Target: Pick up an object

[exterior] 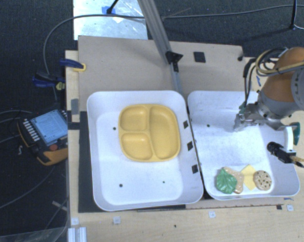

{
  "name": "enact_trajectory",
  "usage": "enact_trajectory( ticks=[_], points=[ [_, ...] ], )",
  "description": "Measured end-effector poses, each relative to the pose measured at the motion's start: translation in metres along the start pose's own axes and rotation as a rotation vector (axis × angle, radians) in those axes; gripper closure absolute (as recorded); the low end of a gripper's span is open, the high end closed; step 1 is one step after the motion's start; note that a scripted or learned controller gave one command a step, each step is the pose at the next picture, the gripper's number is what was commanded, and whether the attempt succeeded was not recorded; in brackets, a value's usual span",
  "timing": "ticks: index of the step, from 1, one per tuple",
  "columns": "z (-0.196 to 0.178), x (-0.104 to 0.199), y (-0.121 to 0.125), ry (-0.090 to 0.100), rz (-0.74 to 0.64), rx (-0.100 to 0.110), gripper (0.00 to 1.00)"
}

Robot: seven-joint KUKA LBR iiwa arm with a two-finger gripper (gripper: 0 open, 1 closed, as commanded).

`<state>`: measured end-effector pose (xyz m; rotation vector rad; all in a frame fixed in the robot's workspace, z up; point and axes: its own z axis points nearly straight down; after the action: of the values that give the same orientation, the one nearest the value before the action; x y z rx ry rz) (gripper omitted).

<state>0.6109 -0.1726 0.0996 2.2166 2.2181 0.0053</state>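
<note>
A divided plate [149, 133] lies in the left bin [106, 185].

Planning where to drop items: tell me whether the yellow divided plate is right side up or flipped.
Right side up. The yellow three-compartment plastic plate lies flat in the left white bin, its raised dividers and hollow compartments facing the camera.

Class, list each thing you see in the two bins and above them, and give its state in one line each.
Yellow divided plate: upright in the left bin, compartments bare.
Green toy: lying at the right bin's near edge.
Cookie: lying flat beside the yellow wedge.
Gripper: over the right bin, holding nothing visible.
</note>
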Motion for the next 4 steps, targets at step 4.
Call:
enact_trajectory(
  ticks=[4],
  points=[
    [-0.136,0.114,0.003,0.004,-0.011,0.003,1.00]
  ],
)
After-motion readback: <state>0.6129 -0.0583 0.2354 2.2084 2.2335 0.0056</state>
